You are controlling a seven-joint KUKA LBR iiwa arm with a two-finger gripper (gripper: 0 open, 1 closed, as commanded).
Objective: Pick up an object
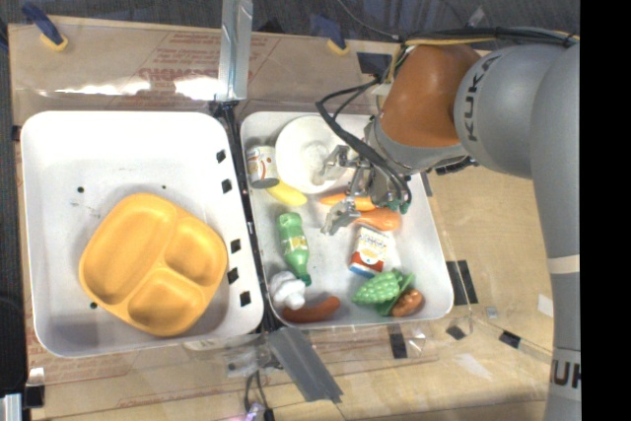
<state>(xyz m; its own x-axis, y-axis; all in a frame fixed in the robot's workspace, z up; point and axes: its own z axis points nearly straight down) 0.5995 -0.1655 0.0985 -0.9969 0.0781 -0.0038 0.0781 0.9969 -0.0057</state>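
Observation:
My gripper reaches down into the right bin, at its upper middle. The fingers stand apart, one by the white bowl and one just below an orange carrot. The carrot's left tip lies between the two fingers, and I cannot tell whether they touch it. Right below the carrot sits a small red and white carton. A yellow banana lies to the gripper's left. A green bottle lies below the banana.
The right bin also holds a small can, a sausage, green grapes and a brown item. A yellow divided plate lies in the left bin. The grey arm spans the right side.

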